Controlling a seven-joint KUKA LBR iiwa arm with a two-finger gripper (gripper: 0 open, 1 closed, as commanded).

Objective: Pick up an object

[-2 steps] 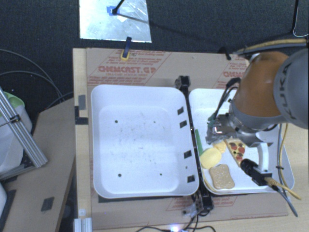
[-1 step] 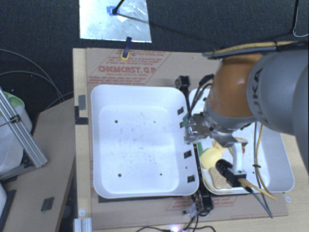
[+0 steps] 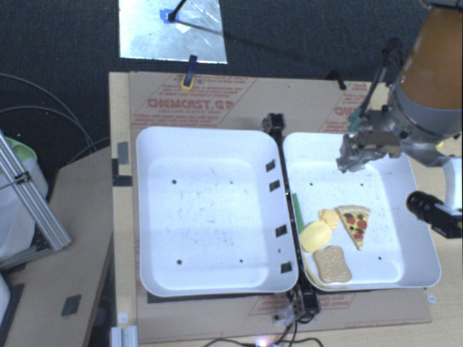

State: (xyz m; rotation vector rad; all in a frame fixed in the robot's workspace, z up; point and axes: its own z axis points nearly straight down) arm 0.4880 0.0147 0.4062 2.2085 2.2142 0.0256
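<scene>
The tool [image 3: 352,159] hung above the right white bin [image 3: 416,266], grip state unclear; approach stage, likely needing descent toward the triangular pizza-slice toy [image 3: 355,223].

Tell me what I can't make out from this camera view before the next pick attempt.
- Gripper: small and blurred over the right bin; open or shut cannot be judged.
- Arm: cut off by the top and right edges.
- Green strip: partly tucked under the bin's left rim, its identity unclear.
- Yellow piece: overlaps the cracker and a smaller yellow bit; contact cannot be settled.
</scene>
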